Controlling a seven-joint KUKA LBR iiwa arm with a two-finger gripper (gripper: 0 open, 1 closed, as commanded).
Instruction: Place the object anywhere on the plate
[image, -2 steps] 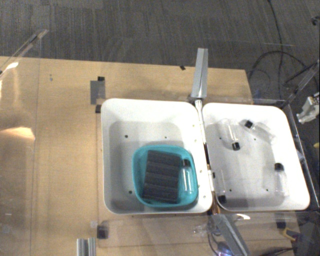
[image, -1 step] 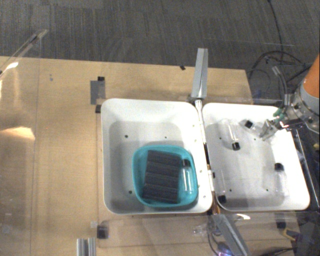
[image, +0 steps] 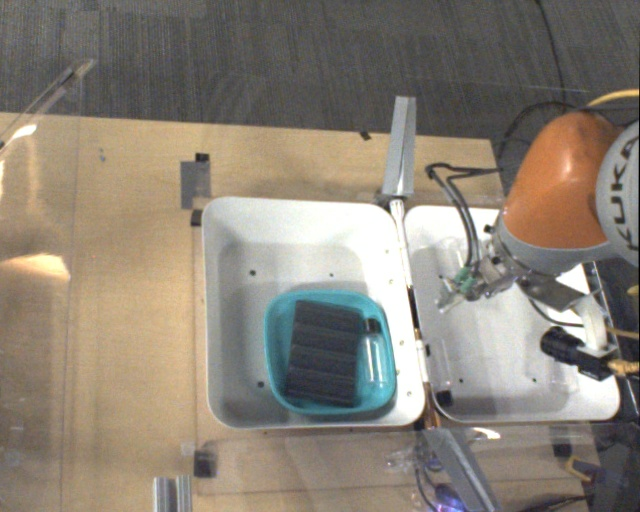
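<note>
Wooden bench (image: 100, 300) carries both white bins. In the left bin (image: 230, 260) the teal plate (image: 275, 340) already bears the dark ridged block (image: 322, 352), lying flat, well inside the rim. Farther back, over the right bin (image: 520, 370), the gripper (image: 462, 285) hangs; I cannot tell its opening. I judge placement done, so I'd lift clear without crossing the plate.

Bench top (image: 100, 330): pale wood-look board, matt, under clear glossy sheet with glare patches. Left bin (image: 225, 300) and right bin (image: 520, 390): smooth white plastic, slight sheen. Plate (image: 275, 340): teal plastic, glossy rim. Object (image: 322, 352): dark grey, ribbed, matt. Arm shell (image: 555, 190): orange, glossy. Divider bar (image: 400, 145): brushed grey metal.
</note>
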